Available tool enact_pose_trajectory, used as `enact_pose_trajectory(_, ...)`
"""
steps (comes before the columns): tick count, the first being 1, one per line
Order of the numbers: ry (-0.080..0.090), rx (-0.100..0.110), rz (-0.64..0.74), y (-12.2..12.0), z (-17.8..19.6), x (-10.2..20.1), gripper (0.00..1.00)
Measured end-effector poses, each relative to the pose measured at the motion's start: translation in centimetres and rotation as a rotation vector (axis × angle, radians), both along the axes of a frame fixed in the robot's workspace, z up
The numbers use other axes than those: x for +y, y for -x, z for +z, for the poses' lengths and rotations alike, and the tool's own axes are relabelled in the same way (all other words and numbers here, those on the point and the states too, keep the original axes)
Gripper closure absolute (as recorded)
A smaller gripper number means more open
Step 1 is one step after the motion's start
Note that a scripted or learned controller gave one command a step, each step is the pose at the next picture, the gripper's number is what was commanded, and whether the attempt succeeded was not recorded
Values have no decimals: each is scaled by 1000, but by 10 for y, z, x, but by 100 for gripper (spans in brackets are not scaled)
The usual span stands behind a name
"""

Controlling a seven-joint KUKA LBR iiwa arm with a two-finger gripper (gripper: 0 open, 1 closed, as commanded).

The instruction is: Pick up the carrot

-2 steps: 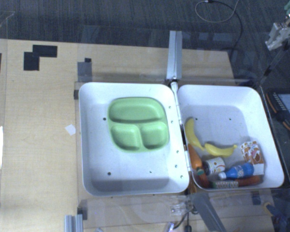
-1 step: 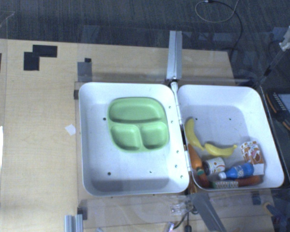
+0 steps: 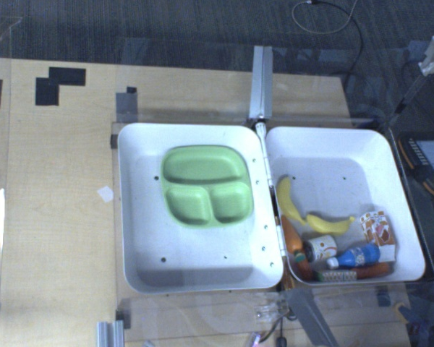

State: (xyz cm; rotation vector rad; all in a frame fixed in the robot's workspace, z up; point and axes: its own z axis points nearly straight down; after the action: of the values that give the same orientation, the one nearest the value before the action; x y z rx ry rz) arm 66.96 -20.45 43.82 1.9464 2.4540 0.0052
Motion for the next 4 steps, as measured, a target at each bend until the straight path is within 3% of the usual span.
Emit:
enact_pose_trajectory(1, 0, 0, 0, 0, 0, 0, 0)
enact_pose_trajectory(2, 3, -8, 6, -1, 14, 2, 100)
enact_pose_trajectory(3, 0, 3, 101, 14, -1, 2, 100)
enact_pose_trajectory(4, 2, 2, 446, 72, -101, 73, 100)
